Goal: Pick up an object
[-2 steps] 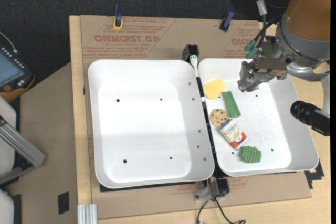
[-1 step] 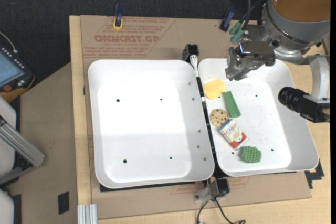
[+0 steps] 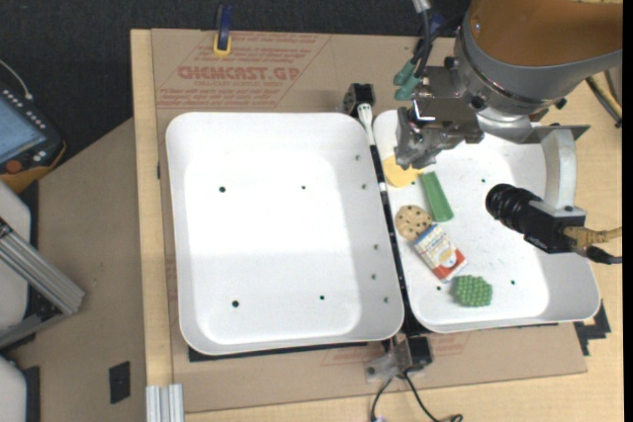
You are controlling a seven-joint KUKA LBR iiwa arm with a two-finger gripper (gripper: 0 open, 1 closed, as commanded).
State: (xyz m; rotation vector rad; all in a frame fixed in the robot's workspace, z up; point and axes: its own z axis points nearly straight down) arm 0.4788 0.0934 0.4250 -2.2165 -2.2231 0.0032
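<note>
Gripper: the gripper [image 3: 413, 151] hangs low over the far left corner of the right bin [image 3: 564, 303], beneath the grey wrist and orange band of the arm [image 3: 539, 5]; whether it is wide, narrow or holding anything, I cannot tell
Yellow piece: a flat pale yellow object [image 3: 397, 175] lies right under the gripper, partly hidden by it; contact cannot be made out
Green bar: a green oblong block [image 3: 435, 196] lies just beside the gripper, on its near right side
Cookie: a round speckled cookie [image 3: 410, 219] sits a little nearer the camera than the gripper
Packet: a red and white packet [image 3: 438, 250] lies just beyond the cookie, further from the gripper
Green ball: a bumpy green object [image 3: 472, 291] rests well apart from the gripper, near the bin's front edge
Left bin: the left bin [image 3: 188, 212] lies to the gripper's left, touching the right bin along the shared rim
</note>
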